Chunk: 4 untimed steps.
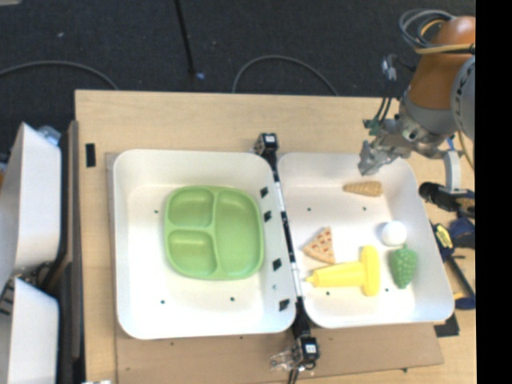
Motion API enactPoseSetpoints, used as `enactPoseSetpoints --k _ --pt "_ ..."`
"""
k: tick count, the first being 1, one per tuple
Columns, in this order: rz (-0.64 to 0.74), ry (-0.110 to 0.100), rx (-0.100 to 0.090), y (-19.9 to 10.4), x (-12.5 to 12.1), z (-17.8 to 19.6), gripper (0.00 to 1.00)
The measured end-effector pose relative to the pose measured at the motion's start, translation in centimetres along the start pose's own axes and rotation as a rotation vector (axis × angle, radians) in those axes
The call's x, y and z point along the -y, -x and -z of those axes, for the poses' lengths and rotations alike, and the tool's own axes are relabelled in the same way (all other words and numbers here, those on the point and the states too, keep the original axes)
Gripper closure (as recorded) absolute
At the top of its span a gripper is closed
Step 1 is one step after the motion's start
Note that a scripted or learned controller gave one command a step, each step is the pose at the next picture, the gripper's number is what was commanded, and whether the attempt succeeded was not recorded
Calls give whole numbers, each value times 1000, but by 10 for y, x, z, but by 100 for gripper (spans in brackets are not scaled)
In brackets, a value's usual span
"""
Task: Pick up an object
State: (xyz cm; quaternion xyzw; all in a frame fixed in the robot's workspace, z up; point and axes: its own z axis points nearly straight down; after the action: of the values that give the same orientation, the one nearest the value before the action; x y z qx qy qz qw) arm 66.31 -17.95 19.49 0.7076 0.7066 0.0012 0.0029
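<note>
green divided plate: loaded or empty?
Empty. The green plate in the left bin shows three bare compartments; the toys lie in the right bin.

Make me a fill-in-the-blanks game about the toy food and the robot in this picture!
1. The green divided plate lies in the ____ bin.
2. The pizza slice lies just above the ____ hammer.
3. The white ball sits right above the green ____.
4. The gripper hangs closest to the ____ cone.

Missing words: left; yellow; grapes; tan
</note>
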Motion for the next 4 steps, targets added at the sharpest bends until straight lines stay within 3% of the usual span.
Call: enactPoseSetpoints --k 1,2,4 --pt "0 4 1 5 1 65 100" --pt "4 -2 -1 5 0 80 100" --pt "7 -5 -2 -87 25 90 100"
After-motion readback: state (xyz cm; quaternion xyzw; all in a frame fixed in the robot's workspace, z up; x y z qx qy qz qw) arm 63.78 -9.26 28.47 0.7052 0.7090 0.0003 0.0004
